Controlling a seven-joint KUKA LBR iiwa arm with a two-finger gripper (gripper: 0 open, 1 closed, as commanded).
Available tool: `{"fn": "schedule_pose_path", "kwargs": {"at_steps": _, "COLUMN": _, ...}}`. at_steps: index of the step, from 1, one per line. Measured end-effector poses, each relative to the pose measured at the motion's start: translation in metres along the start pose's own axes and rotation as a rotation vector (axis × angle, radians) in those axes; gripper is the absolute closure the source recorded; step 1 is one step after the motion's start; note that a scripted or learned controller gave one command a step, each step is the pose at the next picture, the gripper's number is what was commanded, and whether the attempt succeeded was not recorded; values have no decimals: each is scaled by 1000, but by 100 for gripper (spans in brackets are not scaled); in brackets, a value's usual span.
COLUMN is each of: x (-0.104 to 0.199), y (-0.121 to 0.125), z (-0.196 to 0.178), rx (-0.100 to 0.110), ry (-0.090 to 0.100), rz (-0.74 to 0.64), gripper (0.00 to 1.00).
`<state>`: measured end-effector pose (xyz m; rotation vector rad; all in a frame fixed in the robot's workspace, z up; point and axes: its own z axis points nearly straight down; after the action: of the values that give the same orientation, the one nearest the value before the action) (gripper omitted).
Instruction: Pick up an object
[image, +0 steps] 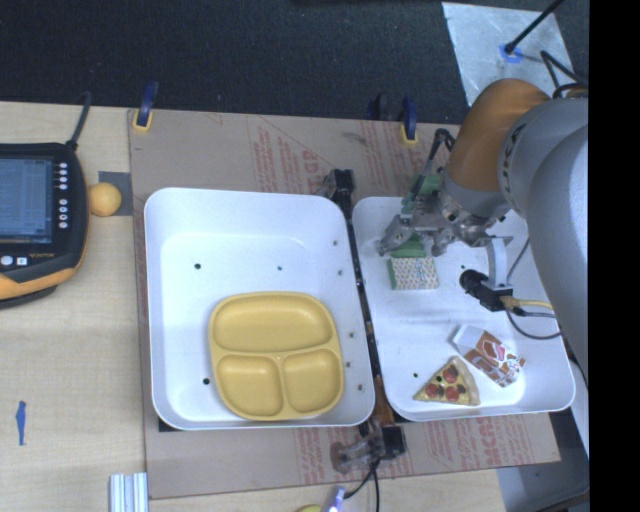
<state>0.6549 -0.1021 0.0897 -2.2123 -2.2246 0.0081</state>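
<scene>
Over the right bin (520, 395), near its far end, the claw (418, 238) hangs just above a small speckled pad (413, 272) with a greenish top — from where I stand the likeliest thing it is after. The pad lies flat on the bin floor, its near edge clear of the arm. Whether the claw is spread or closed I cannot tell; the wrist and its fittings crowd that spot and the tips blur into the pad's top edge. Nothing looks lifted yet, so I'd judge the pick as not done: the arm is down at the target, and the grasp and the raise are what is left.

Toward the near side of the same bin lie two more things, well apart from the pad: a toy pizza slice (449, 384) and, just beside it to the right, a flat printed card (490, 357) with red shapes. A black fitting (482, 288) on a cable lies over the bin between the pad and the card.

Next to it, the left bin (170, 300) holds a yellow divided tray (276, 354), sitting toward its near side, compartments bare — the rest of that bin's floor is plain white.

Both bins rest on brown cardboard (240, 150) on the tabletop (60, 380). Off to the left sit a control pendant (35, 225) and an orange ball (104, 198).
</scene>
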Motion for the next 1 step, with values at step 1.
{"fn": "schedule_pose_path", "kwargs": {"at_steps": 1, "x": 7, "y": 1, "z": -2, "rx": -3, "ry": 0, "rz": 1, "gripper": 0}}
